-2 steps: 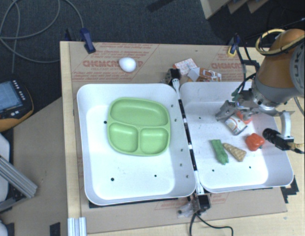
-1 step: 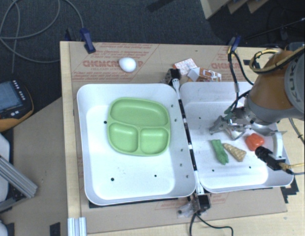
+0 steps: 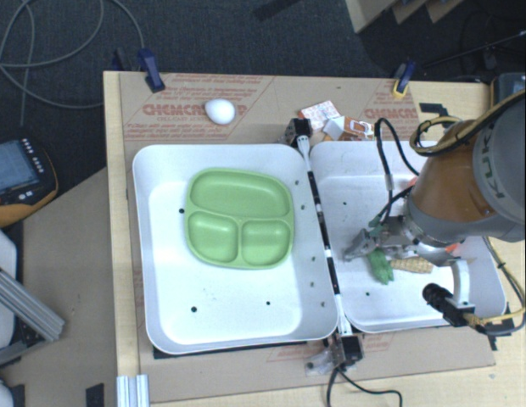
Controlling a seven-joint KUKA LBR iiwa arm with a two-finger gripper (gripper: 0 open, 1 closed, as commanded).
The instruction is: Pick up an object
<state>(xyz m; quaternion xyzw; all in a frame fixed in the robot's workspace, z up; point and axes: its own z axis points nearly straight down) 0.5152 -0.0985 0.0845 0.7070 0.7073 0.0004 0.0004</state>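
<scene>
Gripper (image 3: 371,246) was seen low in right bin (image 3: 356,185), beside green obj (image 3: 381,267) and tan obj (image 3: 413,265); finger state couldn't be told. Green divided plate (image 3: 240,218) was seen in left bin (image 3: 161,253).

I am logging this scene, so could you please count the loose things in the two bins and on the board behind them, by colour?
Green: 2, the divided plate in the left bin and a small green item under the end effector in the right bin.
Tan: 1, a ridged piece in the right bin.
White: 1, an egg-shaped ball on the board.
Total: 4
</scene>
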